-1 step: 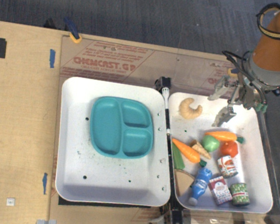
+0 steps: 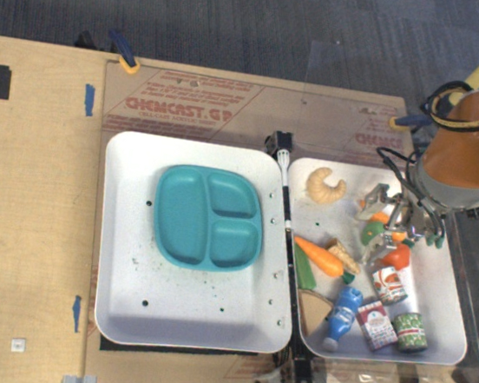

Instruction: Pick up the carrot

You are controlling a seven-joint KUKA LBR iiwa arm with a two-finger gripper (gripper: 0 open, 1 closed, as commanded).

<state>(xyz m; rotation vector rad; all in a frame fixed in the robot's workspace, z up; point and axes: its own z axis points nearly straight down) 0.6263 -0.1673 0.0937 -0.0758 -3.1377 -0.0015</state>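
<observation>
Lying aslant in right bin (image 2: 457,298), carrot (image 2: 320,257) waiting down-left of hovering hand (image 2: 397,223); grip state unclear.

The carrot (image 2: 320,257) lies in the right bin (image 2: 453,298), seemingly touching the croissant-side clutter's left.

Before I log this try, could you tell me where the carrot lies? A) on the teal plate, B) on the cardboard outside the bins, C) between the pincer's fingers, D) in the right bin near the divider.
D: the carrot lies in the right bin, by its left wall.
</observation>
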